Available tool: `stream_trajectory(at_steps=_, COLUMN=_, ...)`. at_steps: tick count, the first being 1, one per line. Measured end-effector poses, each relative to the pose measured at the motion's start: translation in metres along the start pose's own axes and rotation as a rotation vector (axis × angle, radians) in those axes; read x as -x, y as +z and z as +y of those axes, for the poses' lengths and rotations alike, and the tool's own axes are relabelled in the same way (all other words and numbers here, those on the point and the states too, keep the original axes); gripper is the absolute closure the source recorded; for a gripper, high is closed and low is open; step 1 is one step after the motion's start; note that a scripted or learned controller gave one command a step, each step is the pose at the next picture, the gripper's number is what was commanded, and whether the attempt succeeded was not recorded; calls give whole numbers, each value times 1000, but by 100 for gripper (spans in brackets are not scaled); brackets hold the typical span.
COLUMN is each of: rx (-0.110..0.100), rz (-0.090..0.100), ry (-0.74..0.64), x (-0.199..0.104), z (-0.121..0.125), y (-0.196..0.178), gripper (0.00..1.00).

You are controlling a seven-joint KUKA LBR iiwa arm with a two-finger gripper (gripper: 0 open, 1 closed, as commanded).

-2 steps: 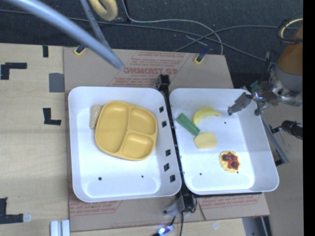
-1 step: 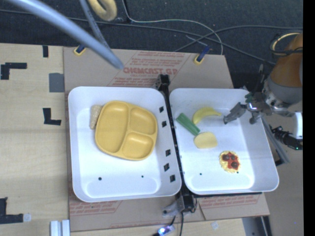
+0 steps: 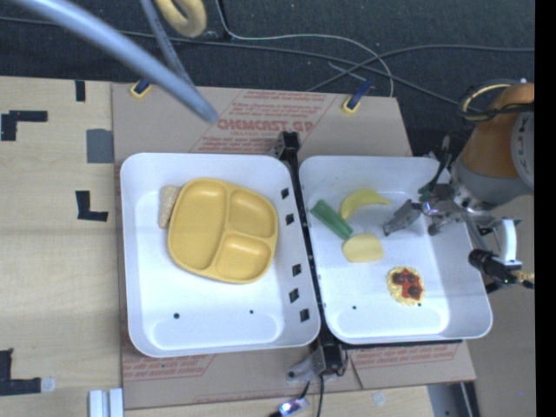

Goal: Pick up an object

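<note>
My two-finger metal pincer (image 3: 401,221) hangs low over the right-hand shallow white plastic bin (image 3: 452,320), near its right wall, with my grey arm and its orange band (image 3: 491,146) just behind it. The fingers (image 3: 395,224) are spread apart and point left; nothing sits between them.

Taking that bin as the landmark: near its middle lies a pale yellow rounded lump (image 3: 363,248), close to my fingertips but apart from them. Above that lump, toward the bin's far wall, is a curved yellow banana-shaped piece (image 3: 363,201), and just beside it on the left a green stick-shaped piece (image 3: 331,219) lies at a slant. Toward the bin's near wall rests a small flat yellow disc with red and dark topping (image 3: 406,285).

To the left of that bin, in the neighbouring white bin (image 3: 148,302), a yellow plastic plate with three compartments (image 3: 222,229) lies, with a tan sponge-like block (image 3: 167,205) tucked under its left edge.
</note>
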State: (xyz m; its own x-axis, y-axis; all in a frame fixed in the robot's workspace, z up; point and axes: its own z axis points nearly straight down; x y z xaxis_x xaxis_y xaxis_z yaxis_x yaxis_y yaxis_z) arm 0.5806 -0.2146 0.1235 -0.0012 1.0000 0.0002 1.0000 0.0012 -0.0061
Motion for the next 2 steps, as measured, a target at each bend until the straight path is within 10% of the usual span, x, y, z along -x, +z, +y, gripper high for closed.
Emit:
stream_trajectory(at_steps=1, rx=8, rz=-3, ry=0, x=0, z=1, y=39, gripper=0)
stream_trajectory(at_steps=2, rx=12, rz=-6, ry=-1, x=0, z=2, y=26, gripper=100)
